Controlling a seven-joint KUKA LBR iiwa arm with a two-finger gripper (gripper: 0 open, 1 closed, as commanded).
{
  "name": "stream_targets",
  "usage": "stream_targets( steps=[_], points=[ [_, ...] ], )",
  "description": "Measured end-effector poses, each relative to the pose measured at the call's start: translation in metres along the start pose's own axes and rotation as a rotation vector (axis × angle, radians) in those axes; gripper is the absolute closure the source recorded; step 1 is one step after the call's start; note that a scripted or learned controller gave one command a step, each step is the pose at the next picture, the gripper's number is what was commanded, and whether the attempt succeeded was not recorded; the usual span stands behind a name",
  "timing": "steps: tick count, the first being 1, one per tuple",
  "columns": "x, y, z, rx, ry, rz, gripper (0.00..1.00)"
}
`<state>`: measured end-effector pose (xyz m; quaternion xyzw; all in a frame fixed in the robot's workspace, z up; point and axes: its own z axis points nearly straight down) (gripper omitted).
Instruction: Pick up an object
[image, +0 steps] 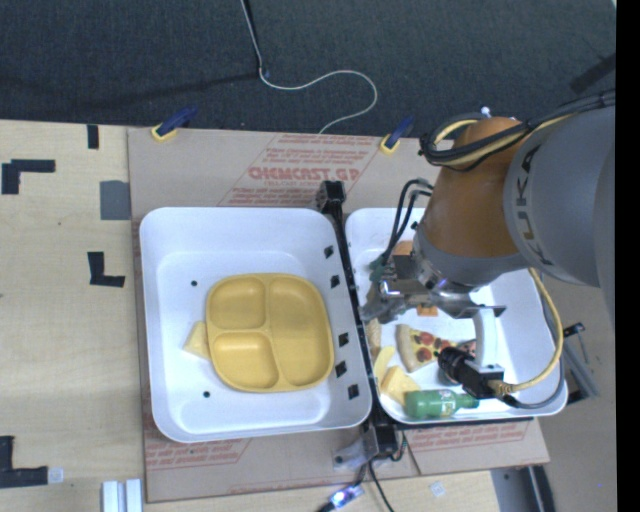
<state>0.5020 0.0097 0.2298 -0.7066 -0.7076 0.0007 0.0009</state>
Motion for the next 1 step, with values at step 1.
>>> stream_targets(
  steps=[1],
  points=[
    [0.0005,-0.0092,0.0168,0.002,-0.001,0.001,1.00]
  ],
)
